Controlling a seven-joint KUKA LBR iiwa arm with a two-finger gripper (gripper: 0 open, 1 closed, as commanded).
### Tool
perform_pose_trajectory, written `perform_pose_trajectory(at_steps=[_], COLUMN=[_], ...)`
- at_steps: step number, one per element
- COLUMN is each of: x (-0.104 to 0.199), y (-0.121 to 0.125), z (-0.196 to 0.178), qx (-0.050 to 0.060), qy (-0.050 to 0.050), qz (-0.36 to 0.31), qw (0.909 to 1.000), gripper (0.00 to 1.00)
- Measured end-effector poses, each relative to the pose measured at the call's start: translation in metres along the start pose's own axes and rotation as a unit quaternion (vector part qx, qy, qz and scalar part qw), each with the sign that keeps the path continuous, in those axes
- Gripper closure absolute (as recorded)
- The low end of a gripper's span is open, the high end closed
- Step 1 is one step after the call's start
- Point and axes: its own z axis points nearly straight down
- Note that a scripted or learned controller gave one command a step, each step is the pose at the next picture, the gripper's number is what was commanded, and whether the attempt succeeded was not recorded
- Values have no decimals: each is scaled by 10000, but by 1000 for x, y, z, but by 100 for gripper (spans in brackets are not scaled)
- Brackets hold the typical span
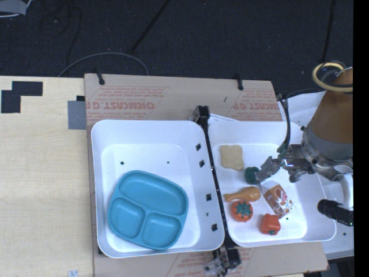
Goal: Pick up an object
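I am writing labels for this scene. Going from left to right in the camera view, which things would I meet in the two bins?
Blue plastic divided plate → beige flat square toy slice → red toy tomato with green top → red toy pepper → end effector

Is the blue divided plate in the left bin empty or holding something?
Empty. The blue divided plate lies flat in the left bin, and all three of its compartments show bare blue, with nothing in them.

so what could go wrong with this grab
The pincer sits low by the green ball, with the packet and squash close by, so it may nudge those instead of gripping one thing. The ball looks round and could roll away. The fingers may also scrape the bin floor.
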Motion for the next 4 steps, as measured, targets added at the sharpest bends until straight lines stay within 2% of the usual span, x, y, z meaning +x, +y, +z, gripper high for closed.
perform_pose_trajectory(at_steps=[1,2,3,4], x=[0,5,3,2], y=[2,-1,3,7], z=[-6,38,100,126], qx=[-63,-46,-52,-122], qy=[-8,-5,-6,-23], qz=[-10,-11,-11,-2], qw=[10000,10000,10000,9999], gripper=[0,0,0,0])
